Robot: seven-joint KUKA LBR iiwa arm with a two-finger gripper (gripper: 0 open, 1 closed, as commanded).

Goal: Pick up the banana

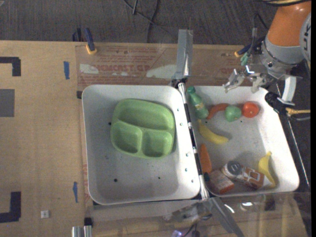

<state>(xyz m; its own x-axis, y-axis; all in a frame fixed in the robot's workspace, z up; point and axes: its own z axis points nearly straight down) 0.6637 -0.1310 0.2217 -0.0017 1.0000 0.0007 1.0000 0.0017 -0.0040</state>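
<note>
Up at the far right corner of the bench, the gripper [245, 80] hangs over the back rim of the right bin [286, 132], its two metal fingers [232, 83] spread wide apart with nothing between them. Above it rises the grey arm with its orange band [289, 26], reaching in from the right. Two bananas lie in that right bin. One banana [212, 134] rests near the bin's left wall, just below the green bottle [197, 104] that lies along the divider, and it points down toward the middle of the floor. The second banana [267, 168] sits well apart from it at the near right corner, curved and touching the end of a small packet-like item [243, 174] whose label I can't make out. Near the back of the bin, just below the gripper, a green round fruit [233, 113] sits between an orange-red piece [217, 110] and a red tomato [250, 109]. An orange carrot [205, 158] lies along the left wall toward the near side, with a brownish box [220, 181] beside it. The left bin [98, 177] holds a light green divided plate [142, 128] with three compartments, set toward its back half. Both bins stand on a wooden bench [39, 147] marked with bits of black and blue tape.
</note>
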